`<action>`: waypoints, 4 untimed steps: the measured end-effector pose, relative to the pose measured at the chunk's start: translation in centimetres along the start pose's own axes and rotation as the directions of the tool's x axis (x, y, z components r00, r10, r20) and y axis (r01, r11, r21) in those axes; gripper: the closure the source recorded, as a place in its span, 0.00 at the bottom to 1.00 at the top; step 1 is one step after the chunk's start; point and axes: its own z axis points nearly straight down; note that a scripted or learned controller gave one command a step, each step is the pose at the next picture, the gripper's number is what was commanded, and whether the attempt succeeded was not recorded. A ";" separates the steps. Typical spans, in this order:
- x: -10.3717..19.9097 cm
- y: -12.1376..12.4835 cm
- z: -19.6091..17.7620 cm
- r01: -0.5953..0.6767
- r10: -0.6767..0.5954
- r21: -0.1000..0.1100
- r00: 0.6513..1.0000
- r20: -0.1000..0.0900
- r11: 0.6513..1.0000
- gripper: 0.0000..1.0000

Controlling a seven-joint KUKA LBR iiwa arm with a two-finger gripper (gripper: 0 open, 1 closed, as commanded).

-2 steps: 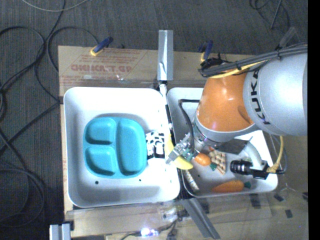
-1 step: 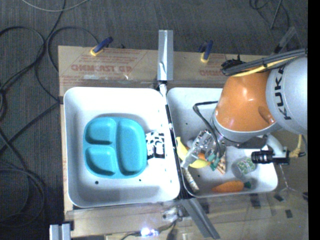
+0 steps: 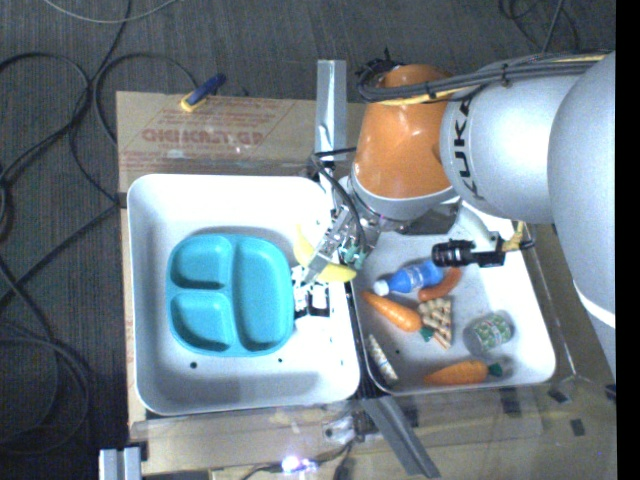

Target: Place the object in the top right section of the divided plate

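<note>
A blue divided plate (image 3: pixel 230 290) lies in the left white bin (image 3: pixel 150 368), with one long section on its right and two small ones on its left. My gripper (image 3: pixel 318 280) hangs over that bin's right side, just off the plate's right rim. It is shut on a yellow curved object (image 3: pixel 304 241), which sticks out on both sides of the fingers. The object is above the bin floor, right of the plate's upper right corner. The orange band and grey arm hide the bin's far right corner.
The right bin (image 3: pixel 540 358) holds a blue bottle (image 3: pixel 408 278), two carrots (image 3: pixel 393 313) (image 3: pixel 457 373), a tan waffle-like piece (image 3: pixel 436 318), a grey-green round thing (image 3: pixel 488 331) and a striped piece (image 3: pixel 380 356). A ridge (image 3: pixel 352 353) separates the bins.
</note>
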 end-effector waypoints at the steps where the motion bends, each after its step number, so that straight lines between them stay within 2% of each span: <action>1: 6.3 -5.6 0.0 0.056 -0.056 0.002 0.998 0.000 0.998 1.00; 2: 12.7 4.9 0.2 0.248 -0.248 0.000 0.969 -0.001 0.969 1.00; 3: 12.8 7.3 -1.4 0.253 -0.253 0.000 0.968 0.000 0.968 1.00; 4: 11.1 2.0 0.6 0.272 -0.272 0.002 0.962 0.000 0.962 1.00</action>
